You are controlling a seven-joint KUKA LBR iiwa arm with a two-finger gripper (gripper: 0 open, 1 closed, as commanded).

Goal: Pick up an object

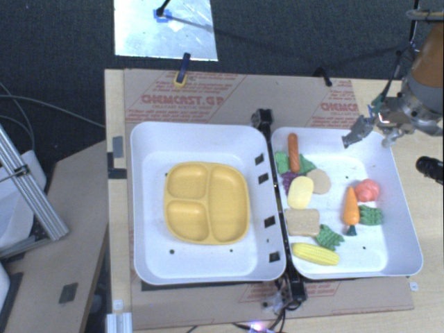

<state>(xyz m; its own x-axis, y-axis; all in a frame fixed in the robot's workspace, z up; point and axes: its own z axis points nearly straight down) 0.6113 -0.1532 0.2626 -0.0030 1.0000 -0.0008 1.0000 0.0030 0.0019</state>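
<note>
Hovering fingers (368, 132) are seen spread open, nothing held | toy food is clustered below-left of them in right bin (406, 217); sausage (293, 152) nearest | risk judged: crowded pieces may be nudged, or closure lands between items.

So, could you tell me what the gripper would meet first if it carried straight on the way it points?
Probably the bare floor of the right bin: the gripper hangs over its upper edge, tilted down-left. Depth is unclear; the hot dog lies further along.
</note>
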